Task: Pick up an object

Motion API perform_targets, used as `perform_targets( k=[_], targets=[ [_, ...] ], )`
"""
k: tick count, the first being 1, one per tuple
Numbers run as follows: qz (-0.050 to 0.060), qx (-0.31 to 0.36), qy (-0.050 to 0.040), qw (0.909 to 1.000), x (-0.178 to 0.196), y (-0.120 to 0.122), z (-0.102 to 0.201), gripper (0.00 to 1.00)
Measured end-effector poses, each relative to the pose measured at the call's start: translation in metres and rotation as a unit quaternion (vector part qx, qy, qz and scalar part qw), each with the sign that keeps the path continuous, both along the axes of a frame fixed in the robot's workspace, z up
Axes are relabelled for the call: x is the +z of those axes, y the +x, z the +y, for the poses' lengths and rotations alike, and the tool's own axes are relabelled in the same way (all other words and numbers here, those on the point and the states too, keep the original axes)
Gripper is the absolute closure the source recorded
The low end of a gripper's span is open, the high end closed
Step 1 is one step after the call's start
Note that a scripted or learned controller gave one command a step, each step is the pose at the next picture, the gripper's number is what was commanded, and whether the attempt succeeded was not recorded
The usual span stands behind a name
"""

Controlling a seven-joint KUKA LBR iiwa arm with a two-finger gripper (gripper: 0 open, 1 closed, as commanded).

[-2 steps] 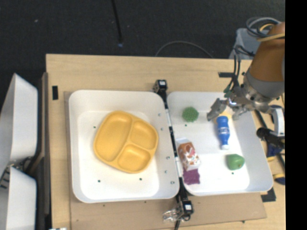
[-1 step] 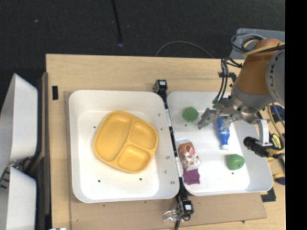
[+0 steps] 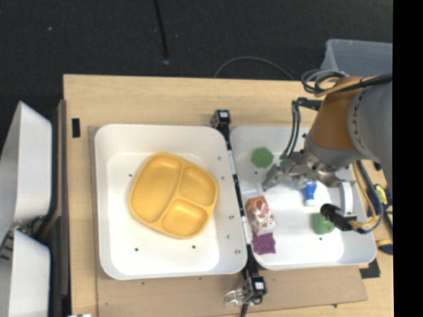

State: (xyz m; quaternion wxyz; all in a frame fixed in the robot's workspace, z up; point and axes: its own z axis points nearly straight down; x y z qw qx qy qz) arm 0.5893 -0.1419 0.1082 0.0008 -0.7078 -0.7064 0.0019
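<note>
Camera view: The arm [image 3: 344, 121] reaches over the right bin [image 3: 357, 253]. The gripper [image 3: 277, 175] sits low over the bin floor, just beside and below the green ball [image 3: 262, 156]. Whether the gripper is open or closed cannot be determined; nothing is visibly held.

Right bin contents: the green ball near the upper left; a small carton [image 3: 260, 215] against the left wall; a purple object [image 3: 264, 244] touching the carton's lower end; a blue-and-white object [image 3: 309, 193] near the centre; a second green object [image 3: 322, 225] at lower right. The left bin [image 3: 112, 256] holds a yellow divided plate [image 3: 173, 195].

Handling estimate: the green ball is the nearest candidate. It appears light and possibly soft; being round, it may roll. Grasp across its widest point, fingers centred.
</note>
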Motion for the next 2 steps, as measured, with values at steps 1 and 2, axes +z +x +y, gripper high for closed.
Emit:
perform_targets(
  k=[1,2],
  targets=[
    [-0.004,-0.002,0.0005,1.0,0.015,0.002,-0.001,1.0],
    [-0.006,0.002,0.0001,1.0,0.079,0.009,-0.003,1.0]
  ],
)
